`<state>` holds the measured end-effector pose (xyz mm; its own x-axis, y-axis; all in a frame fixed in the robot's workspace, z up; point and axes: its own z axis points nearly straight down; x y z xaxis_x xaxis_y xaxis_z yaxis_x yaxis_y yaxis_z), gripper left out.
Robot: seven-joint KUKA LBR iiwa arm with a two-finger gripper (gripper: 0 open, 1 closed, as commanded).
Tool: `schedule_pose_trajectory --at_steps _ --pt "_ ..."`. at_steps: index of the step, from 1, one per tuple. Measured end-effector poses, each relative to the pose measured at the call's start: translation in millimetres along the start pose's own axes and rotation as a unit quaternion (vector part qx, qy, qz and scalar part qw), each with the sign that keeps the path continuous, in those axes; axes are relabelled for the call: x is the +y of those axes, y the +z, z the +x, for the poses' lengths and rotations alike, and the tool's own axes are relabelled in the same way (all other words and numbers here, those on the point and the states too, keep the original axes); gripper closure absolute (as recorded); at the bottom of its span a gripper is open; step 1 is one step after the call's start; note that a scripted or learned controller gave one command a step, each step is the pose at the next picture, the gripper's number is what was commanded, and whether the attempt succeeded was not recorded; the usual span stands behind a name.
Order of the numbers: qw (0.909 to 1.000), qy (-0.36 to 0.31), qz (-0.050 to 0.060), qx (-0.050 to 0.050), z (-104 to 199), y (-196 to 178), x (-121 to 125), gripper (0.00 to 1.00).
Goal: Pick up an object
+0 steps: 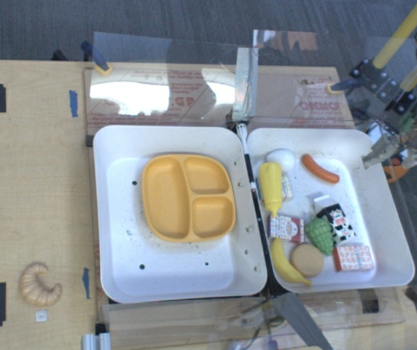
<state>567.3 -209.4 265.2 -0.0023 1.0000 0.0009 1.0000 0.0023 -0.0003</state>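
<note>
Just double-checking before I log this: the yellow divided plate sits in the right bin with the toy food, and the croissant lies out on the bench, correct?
Not quite. The camera view shows the yellow divided plate in the left bin, apart from the toy food, which is in the right bin. The croissant does lie out on the bench.

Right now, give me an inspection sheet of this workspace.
Surface: wooden bench bearing left bin and right bin.
Job's things: in the right bin, mustard bottle, sausage, banana, broccoli, small cartons.
Clutter: yellow divided tray in the left bin; croissant on the bench.
Claw: claw at the right bin's far right rim, nothing seen in it.
Cables: nothing seen.
Surroundings: grey floor.
</note>
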Motion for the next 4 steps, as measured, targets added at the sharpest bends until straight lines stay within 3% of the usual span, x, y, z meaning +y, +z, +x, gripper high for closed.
schedule_pose_trajectory --at_steps 1,2,3,4 --pt "0.959 0.283 0.005 0.003 -1.6 126.9 -64.2 0.0" --pt "0.8983 0.439 0.004 0.001 103.5 142.5 -70.6 0.0" --pt "0.8606 0.509 -0.005 0.004 91.2 173.6 -82.6 0.0" --pt "0.7922 0.61 -0.007 0.002 87.8 171.6 7.9 0.0"
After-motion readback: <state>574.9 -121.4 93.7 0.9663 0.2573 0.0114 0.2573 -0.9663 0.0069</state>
